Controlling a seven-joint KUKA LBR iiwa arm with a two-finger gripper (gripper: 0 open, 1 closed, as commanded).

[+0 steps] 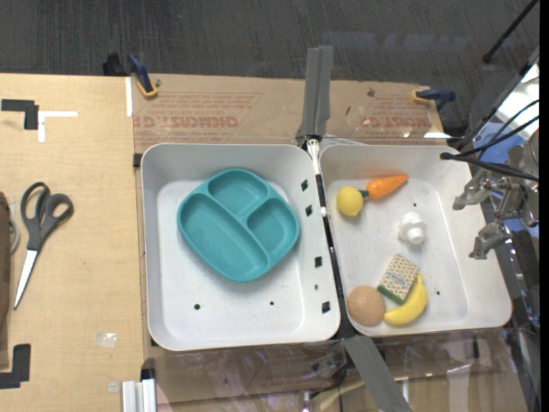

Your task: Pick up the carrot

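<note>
- Gripper (482, 220) sits at the right edge of the right bin (455, 303), above its rim; the metal fingers are seen against cables and frame parts, so whether they are spread or pressed together cannot be told. Nothing is visible between them.
- Nearest the camera in the right bin: a banana (409, 305), a tan round item (366, 305) touching the front wall, and a small packet (400, 276) with a green edge leaning on the banana. Its print is too small to read.
- Mid-bin: a small white object (413, 230), shape unclear.
- Far part of the right bin: carrot (384, 186), lying flat, green end toward a lemon (349, 202) just beside it, well apart from the gripper.
- Left bin (163, 256) holds a teal divided plate (238, 223) with three compartments.
- Bench: light wood board on the left carrying scissors (34, 230), black-handled, partly cut off at the blade tip.
- Behind the bins: cardboard sheet (257, 114) held by blue clamps (141, 74), bearing red printing seen reversed; it cannot be read with confidence.
- Beyond: dark floor (257, 15).
</note>
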